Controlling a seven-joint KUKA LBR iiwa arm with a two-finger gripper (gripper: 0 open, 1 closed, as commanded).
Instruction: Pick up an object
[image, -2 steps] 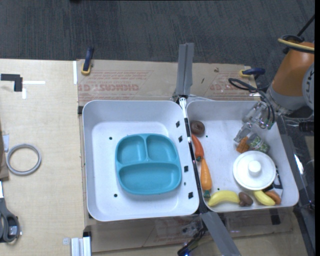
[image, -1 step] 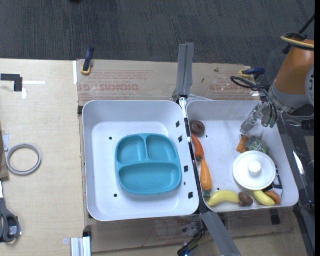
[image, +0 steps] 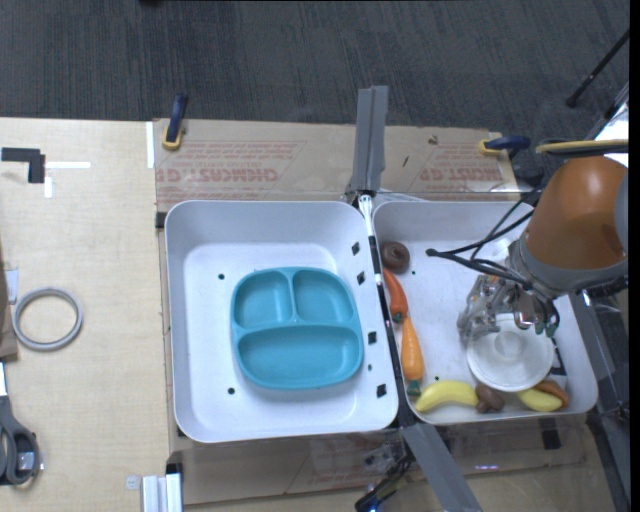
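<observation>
My gripper (image: 497, 318) hangs low in the right bin (image: 440, 225), just above the rim of a white bowl (image: 510, 362). The arm's orange band sits above it at the right. Along the bin's left wall lie a chocolate donut (image: 396, 256), a red-orange pepper (image: 396, 293) and an orange carrot (image: 411, 350). A yellow banana (image: 446, 396) lies at the front, with a small brown piece (image: 489, 400) and a yellow-orange piece (image: 543, 399) beside the bowl.
The left bin (image: 190, 300) holds a blue divided plate (image: 297, 328). A grey tape ring (image: 45, 318) and scissors (image: 18, 455) lie on the bench to the left. Cables run from the arm over the right bin.
</observation>
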